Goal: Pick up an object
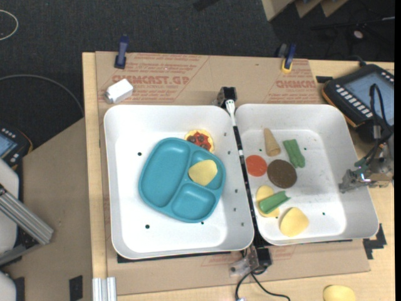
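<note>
The gripper (358, 179) sits at the right rim of the right bin (332, 121), low over the wall; whether it is released or clenched cannot be told — it is small and blurred, and the arm is cut off at the frame's edge.

Left to right: the left bin (125, 168) holds a blue divided plate (164, 179) with a yellow piece (203, 172) on it, leaving open floor along the left and bottom walls. A pizza-like item (200, 139) lies half hidden behind the plate. The right bin holds a red disc (255, 165), cone (271, 142), brown disc (282, 173), two green pieces (293, 153) (273, 200) and a yellow lump (293, 221) — open floor toward the gripper.
</note>
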`<state>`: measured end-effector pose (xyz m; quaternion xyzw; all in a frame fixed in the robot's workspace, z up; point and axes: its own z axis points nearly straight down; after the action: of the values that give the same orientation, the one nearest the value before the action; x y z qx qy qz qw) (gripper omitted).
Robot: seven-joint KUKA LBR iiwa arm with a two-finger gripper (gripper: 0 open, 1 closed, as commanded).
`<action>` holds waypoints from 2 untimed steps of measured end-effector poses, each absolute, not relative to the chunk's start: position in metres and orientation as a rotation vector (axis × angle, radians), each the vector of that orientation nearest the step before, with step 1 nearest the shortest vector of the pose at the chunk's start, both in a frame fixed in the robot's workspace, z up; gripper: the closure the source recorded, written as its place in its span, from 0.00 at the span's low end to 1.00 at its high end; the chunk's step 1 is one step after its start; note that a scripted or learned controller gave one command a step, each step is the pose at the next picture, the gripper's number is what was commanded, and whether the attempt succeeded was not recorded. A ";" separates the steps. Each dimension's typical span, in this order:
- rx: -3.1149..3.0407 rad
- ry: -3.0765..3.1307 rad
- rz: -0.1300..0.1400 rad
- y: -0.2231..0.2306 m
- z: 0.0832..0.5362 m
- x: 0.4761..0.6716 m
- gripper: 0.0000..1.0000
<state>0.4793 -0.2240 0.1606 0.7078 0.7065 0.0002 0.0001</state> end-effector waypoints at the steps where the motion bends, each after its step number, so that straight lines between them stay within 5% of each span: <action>1: 2.222 2.217 0.001 -0.224 0.171 0.480 1.00; 2: 2.207 2.212 0.009 -0.225 0.392 0.480 1.00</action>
<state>0.4804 -0.2246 0.3916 0.7062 0.7079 0.0029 0.0085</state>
